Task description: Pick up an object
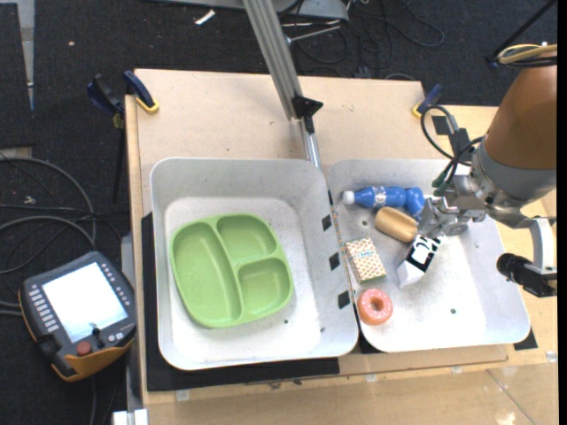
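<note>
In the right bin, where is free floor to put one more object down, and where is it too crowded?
In the right bin, bare floor lies along the near and right sides, right of the pink donut. It is crowded at the far left: blue bottle, brown item, small box and the gripper cluster there.

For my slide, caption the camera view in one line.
KUKA arm reaches into the right bin of small items; green divided tray sits in the left bin.
</note>
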Available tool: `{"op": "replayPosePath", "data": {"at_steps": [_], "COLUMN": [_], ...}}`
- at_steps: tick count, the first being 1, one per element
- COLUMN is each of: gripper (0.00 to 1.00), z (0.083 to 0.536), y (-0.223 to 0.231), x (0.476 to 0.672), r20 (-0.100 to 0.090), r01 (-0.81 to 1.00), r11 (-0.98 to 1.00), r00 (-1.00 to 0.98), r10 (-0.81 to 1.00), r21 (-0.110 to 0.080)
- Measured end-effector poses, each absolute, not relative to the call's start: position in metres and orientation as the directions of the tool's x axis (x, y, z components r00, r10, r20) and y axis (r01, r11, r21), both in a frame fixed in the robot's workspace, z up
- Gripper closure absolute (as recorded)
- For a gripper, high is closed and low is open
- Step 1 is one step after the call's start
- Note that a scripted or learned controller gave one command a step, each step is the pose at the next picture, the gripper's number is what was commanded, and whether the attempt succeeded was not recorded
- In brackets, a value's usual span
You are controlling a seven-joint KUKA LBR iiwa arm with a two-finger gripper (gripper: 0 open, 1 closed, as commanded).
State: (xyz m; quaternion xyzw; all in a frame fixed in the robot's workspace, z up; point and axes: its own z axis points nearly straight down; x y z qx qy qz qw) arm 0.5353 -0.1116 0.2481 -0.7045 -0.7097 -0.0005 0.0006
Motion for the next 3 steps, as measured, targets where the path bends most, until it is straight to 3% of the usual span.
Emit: {"op": "replayPosePath", "data": {"at_steps": [1,2,3], "gripper": [1.00,1.00,1.00], "z": [0.237,0.232,0.228], "y": [-0.053,-0.003,0.044], "x": [0.533,0.515,0.516], "r20": [0.002,0.002,0.002], "r01": [1.000,1.000,1.000], "r11": [0.009,0.008,0.008], "r00": [-0.009,-0.008,-0.008], "r10": [1.000,1.000,1.000], "r21": [-0.002,-0.003,-0.002]}}
